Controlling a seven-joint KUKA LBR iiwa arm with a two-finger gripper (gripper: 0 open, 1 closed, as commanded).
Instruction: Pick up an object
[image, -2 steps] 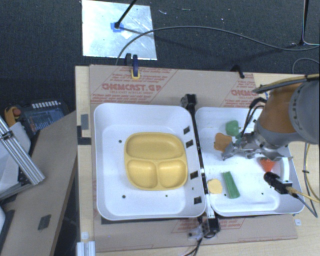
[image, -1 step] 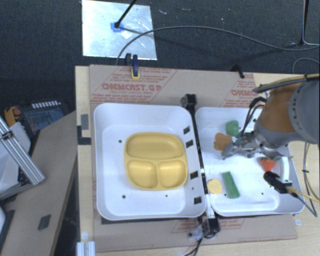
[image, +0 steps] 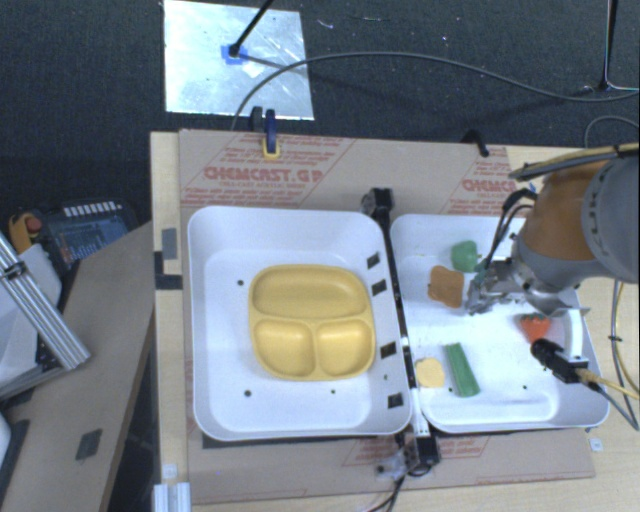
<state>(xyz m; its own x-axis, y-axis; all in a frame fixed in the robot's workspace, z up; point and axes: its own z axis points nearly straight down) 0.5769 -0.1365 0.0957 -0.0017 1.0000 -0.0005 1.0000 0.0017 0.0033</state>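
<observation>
While the arm reaches in from the right and hangs over the right bin, its gripper sits low among the loose items there, just beside a brown piece and near a green round piece. Whether the pincer is spread or pressed together cannot be told; the wrist body hides it, and nothing is seen pinched.

The candidates for picking all lie in the right bin: the brown piece and the green round piece toward the far left of it, a green bar and a pale yellow disc near its front left, and an orange piece partly tucked under the wrist. The items are scattered apart, which leaves room for a descent on one at a time.

The left bin carries a yellow divided tray, lying flat in its middle, likely as a receiving place.

Judgement: the gripper's position suggests the brown piece is the target; a lift is not yet evident.
</observation>
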